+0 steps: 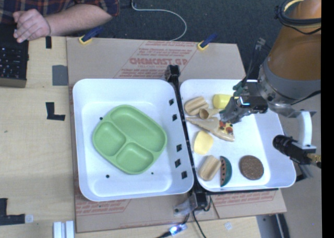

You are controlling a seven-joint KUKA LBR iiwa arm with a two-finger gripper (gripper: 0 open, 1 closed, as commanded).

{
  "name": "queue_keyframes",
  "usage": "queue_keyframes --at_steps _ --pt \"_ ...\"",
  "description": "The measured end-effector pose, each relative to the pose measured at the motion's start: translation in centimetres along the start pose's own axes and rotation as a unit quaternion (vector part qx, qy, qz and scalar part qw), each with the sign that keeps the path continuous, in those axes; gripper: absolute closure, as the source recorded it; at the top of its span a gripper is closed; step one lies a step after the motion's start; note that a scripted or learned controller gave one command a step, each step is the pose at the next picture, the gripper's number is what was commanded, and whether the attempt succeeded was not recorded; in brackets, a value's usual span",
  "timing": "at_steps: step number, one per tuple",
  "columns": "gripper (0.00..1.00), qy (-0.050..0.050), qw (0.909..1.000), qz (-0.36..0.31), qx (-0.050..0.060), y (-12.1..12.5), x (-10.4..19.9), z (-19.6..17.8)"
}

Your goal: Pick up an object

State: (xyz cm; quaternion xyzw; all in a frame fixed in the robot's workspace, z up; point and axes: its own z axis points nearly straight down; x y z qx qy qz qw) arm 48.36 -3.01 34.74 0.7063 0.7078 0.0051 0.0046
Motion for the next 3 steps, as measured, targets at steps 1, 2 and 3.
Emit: queue_keyframes --at_steps 1,2,3 --pt "1.0 0.001 1.0 -0.005 0.0 0.3 8.7 -11.9" --pt "1.0 -0.001 1.0 0.0 0.007 0.2 8.1 -12.0" --pt "1.0 -0.001 1.0 0.002 0.009 0.1 6.7 -9.3"
